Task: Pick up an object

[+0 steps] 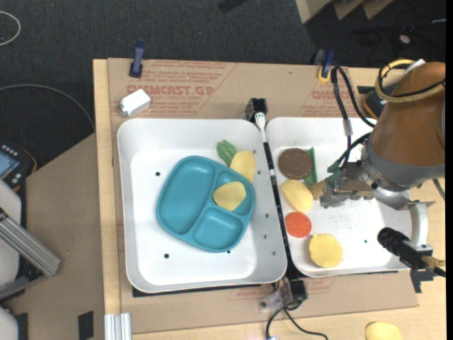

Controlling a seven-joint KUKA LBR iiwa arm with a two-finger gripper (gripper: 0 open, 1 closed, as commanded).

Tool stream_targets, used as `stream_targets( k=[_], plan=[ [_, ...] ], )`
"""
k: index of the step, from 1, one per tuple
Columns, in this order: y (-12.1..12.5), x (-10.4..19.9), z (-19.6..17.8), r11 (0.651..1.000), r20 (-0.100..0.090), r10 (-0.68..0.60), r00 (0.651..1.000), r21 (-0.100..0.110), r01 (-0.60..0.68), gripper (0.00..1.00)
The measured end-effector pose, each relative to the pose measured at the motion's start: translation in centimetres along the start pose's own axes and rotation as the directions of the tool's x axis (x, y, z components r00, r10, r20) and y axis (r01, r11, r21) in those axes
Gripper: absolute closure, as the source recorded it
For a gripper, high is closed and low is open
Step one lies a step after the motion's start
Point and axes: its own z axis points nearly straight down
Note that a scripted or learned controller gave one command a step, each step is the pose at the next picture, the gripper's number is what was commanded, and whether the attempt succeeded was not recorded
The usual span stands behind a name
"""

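Observation:
My gripper [330,190] is low in the right bin [368,259], just right of a pale yellow lump [296,195]. A brown round patty [294,163] lies behind that lump, with a thin green strip [312,166] at its right side. In front lie an orange-red disc [298,224] and a yellow round piece [325,250]. The wrist and arm hide the bin floor to the gripper's right. Nothing is visibly held.
The left bin [141,261] holds a blue divided plate [185,202] with a yellow piece [229,195] on it; another yellow piece [243,164] and a green leaf [226,151] lie at its far edge. Black cables [345,105] hang over the right bin's back.

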Motion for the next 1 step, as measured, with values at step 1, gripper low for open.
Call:
stream_targets(
  k=[1],
  plan=[
    [0.0,-6.5,-6.57,1.0,0.005,0.005,1.0,-0.007,-0.005,1.0]
  ],
)
